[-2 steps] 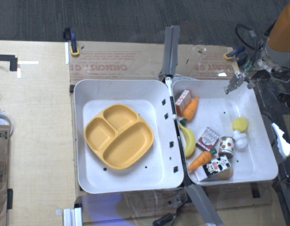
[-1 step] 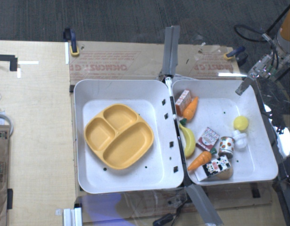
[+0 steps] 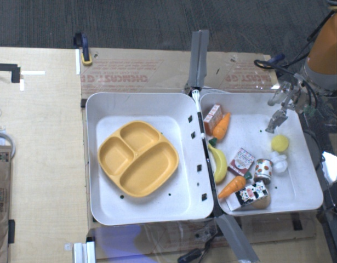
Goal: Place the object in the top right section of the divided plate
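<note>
Gripper (image 3: 279, 115) (fingers spread, nothing between them) hangs just above yellow ball (image 3: 280, 143) in right bin (image 3: 300, 201).

Grey arm (image 3: 321, 53) with orange band reaching in from the right edge, wrist angled down and leftward, gripper (image 3: 278, 114) hanging low beside the wrist, metal fingers (image 3: 271, 126) pointing down-left, nothing between them

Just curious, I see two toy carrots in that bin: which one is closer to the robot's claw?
The upper carrot, beside the small red carton at the right bin's far left, lies closer to the gripper. The other carrot lies lower, by the banana.
</note>
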`<state>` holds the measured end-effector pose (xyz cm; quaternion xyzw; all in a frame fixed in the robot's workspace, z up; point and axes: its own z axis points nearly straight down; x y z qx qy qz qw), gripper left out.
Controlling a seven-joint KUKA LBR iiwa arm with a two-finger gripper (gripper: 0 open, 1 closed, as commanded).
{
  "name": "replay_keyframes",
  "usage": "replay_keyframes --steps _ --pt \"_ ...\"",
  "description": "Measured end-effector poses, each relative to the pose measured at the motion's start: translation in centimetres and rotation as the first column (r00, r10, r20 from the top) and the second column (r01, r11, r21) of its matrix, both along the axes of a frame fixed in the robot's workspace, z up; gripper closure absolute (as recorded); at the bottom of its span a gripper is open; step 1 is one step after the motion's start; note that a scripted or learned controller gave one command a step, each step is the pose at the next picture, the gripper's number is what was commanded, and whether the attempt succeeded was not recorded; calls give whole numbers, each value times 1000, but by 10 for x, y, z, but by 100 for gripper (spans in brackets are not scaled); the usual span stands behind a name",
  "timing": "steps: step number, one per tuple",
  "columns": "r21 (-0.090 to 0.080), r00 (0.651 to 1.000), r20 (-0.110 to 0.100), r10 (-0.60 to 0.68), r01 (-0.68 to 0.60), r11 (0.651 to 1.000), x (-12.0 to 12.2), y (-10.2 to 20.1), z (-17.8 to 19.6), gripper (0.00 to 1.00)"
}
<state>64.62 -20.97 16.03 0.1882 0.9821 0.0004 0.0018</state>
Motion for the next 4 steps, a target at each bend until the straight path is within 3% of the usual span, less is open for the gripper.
replay_keyframes --steps 1,2,3,4 --pt "-1 934 1 358 -358 934 5 -12 -29 0" --pt "-1 931 2 366 -366 931 -16 -11 -10 0" --pt "-4 728 2 686 -686 728 -1 -11 -19 0" --pt "-6 487 2 873 -873 487 15 -11 -21 0"
